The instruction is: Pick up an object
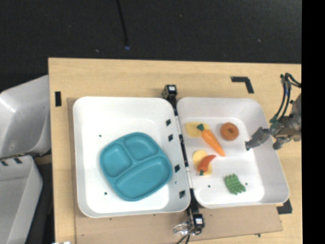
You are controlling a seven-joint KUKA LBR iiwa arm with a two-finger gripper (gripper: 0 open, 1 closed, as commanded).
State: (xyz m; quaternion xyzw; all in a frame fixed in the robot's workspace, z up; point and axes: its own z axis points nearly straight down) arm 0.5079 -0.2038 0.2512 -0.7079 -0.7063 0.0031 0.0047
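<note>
We see the gripper point(267, 138) at the right rim of the right bin point(254, 108), reaching in from the right edge of the view; one grey finger point(256, 137) juts out over the bin floor toward the left, and a second dark one sits just behind it nearer the wrist, with a visible gap between them and nothing caught in that gap, so we read it as spread and holding nothing. Just left of the gripper and slightly above it lies the orange doughnut point(229, 131), apart from the finger. Farther left lies the carrot point(212, 141), set aslant with its green top toward the upper left, and touching that top is a pale yellow piece point(192, 129). Below the carrot, left and lower from the gripper, sits a red pepper point(206, 162) resting against another yellow piece point(199, 156). Below the gripper and a little left lies the green vegetable point(234, 184), well apart from the fingers. Far left of the gripper, across the hinge, the left bin point(89, 116) holds a blue divided plate point(134, 165) with three compartments.
</note>
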